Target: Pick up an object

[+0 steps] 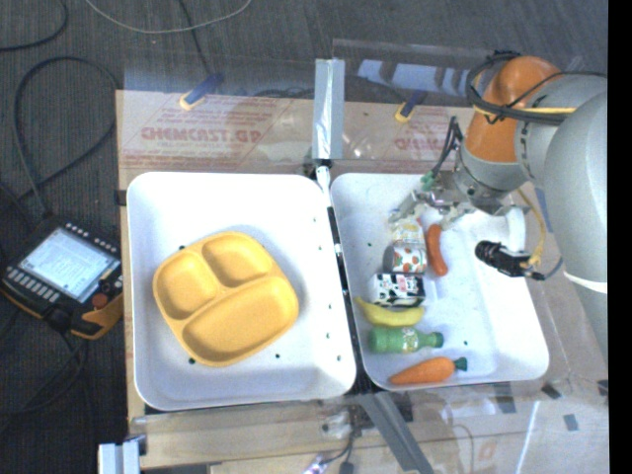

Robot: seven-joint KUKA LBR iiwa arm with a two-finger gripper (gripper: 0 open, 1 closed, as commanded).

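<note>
Starting at your left, the yellow divided plate [226,297] lies in the left bin [148,205]. In the right bin [513,354] you see a banana [390,313], green bottle [404,340] and two carrots. The gripper [427,203] hovers above; its opening can't be judged.

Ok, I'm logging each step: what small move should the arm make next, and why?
Probably lower the tool a little onto the small carrot just below it. The tool hangs over the right bin, and no object shows between its tips.
</note>
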